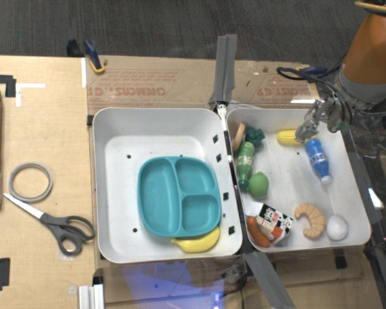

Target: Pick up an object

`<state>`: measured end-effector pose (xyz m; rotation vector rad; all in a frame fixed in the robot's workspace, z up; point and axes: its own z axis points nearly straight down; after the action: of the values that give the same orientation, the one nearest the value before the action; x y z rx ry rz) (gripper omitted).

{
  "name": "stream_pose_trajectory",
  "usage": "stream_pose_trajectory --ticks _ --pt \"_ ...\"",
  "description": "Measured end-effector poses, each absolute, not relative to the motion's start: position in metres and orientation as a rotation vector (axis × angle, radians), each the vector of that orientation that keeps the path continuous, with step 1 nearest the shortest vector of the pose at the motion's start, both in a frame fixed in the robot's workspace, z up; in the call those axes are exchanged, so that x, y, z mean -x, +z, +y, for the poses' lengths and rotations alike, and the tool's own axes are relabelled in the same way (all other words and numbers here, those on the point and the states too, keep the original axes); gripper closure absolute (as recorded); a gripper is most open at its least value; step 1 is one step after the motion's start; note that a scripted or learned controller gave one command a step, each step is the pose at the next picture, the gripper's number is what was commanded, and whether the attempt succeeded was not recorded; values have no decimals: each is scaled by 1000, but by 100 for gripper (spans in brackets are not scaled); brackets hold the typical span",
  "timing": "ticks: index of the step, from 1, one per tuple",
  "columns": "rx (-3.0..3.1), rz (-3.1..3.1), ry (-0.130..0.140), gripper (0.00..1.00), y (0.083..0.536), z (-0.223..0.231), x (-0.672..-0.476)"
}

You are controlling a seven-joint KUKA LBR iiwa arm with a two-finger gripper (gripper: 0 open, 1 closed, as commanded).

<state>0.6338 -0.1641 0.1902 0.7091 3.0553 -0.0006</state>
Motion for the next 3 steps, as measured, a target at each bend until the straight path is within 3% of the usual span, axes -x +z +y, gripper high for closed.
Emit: stream_pose_trajectory --ticks 1,2,3 --pt "-206 3132 0 100 96 -181 -586" --pt "-206 3132 0 0 96 -181 -586" --pt "-382 3112 0 0 94 -221 -616"
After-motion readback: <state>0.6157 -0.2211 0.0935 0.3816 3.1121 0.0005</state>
